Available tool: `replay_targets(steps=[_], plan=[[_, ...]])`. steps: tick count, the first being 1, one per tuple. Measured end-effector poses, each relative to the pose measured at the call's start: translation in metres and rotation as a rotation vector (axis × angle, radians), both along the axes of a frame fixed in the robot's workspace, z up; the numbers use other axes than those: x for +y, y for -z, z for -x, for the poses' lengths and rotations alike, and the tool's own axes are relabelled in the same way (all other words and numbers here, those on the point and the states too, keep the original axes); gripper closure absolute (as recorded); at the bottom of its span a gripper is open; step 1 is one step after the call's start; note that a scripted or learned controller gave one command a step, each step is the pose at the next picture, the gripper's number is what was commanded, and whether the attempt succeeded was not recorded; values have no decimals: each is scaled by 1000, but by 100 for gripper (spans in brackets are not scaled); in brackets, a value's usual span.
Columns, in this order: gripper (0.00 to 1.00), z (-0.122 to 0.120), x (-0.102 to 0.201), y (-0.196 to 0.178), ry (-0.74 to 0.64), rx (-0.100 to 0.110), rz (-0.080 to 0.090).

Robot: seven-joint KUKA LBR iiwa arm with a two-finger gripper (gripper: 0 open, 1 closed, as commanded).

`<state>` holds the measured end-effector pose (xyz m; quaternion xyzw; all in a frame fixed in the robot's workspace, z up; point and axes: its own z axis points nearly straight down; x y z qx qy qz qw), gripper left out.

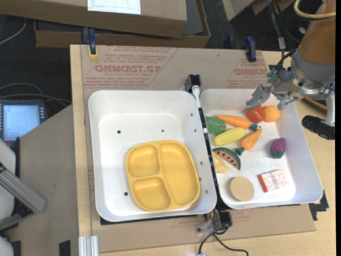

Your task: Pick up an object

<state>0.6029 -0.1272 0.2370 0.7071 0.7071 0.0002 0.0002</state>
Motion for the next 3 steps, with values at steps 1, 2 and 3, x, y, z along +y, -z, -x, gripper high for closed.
replay_targets(steps=[1,2,3], plan=[[0,29,-68,75,6,8,-1],[0,48,-79,153,3,-2,4],[0,-14,-21,152,-7,-4,0]])
